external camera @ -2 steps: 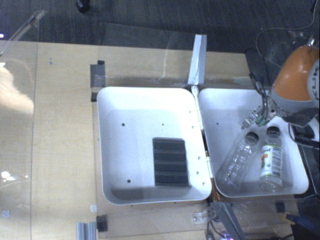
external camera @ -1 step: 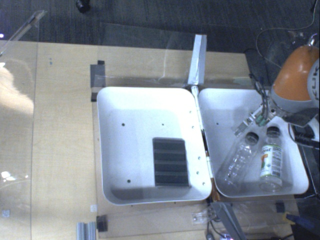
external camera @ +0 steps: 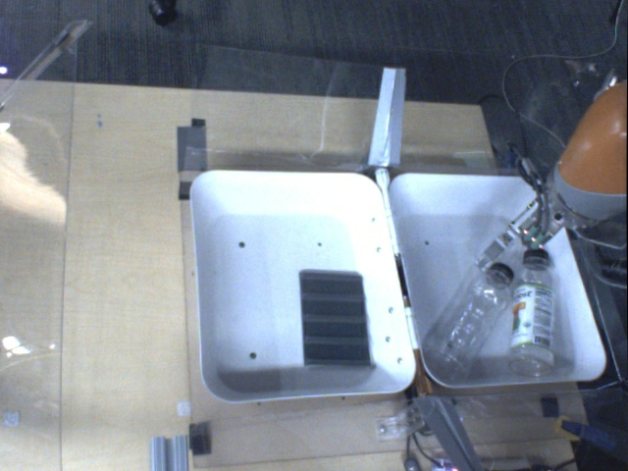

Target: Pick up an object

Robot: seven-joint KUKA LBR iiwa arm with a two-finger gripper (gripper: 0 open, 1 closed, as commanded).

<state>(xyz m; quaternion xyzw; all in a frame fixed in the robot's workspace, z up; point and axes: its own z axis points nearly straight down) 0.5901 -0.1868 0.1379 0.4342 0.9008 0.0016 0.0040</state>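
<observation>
A black ribbed rectangular block lies flat in the left bin, toward its near right part. In the right bin lie two clear plastic bottles with dark caps. One bottle with no label lies on a slant. The other, with a white and green label, lies beside it on the right, cap pointing away. My gripper hangs over the far right part of the right bin, just above the two bottle caps. Nothing shows as held in it.
The arm's orange band sits over the right bin's far right corner. A grey metal bar stands behind the seam between the bins. Cables run along the right. Wooden bench spreads to the left.
</observation>
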